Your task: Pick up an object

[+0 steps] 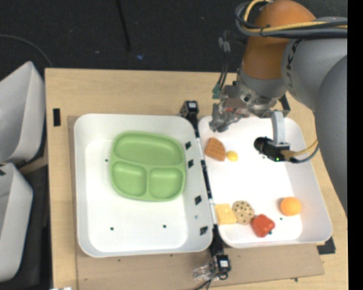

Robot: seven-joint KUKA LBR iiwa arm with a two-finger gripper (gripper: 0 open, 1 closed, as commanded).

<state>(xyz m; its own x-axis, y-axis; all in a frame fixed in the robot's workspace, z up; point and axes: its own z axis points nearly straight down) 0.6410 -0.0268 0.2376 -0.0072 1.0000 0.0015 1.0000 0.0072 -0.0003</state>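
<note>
The gripper (221,122) hangs over the far left corner of the right bin (302,180), close to the divider between the two bins; its dark fingers (218,124) point down and seem close together, with nothing visible between them, though how far they are parted I cannot tell from this slant.

Just near of the fingertips lies an orange-brown wedge (215,149), and touching or just beside it on the right a small yellow ball (232,156); these look like the likeliest targets. Along the near edge of the same bin sit a yellow block (225,214), a cookie (243,210), a red pepper (262,225) and, a little apart to the right, an orange (290,206). The left bin (91,222) holds a green divided plate (149,165).

Several things could spoil the try from here; the gripper stands farther back than the wedge, so a straight descent may land on bare floor and close on nothing; the bin wall and the divider are close on the left, so a finger may strike the rim or jam against it; the wedge lies low and slanted, so the fingers may slide off it or push it into the yellow ball instead of clamping it; the ball, being round and small, may roll away at a touch; and if both are caught together, one will probably drop on the lift.
</note>
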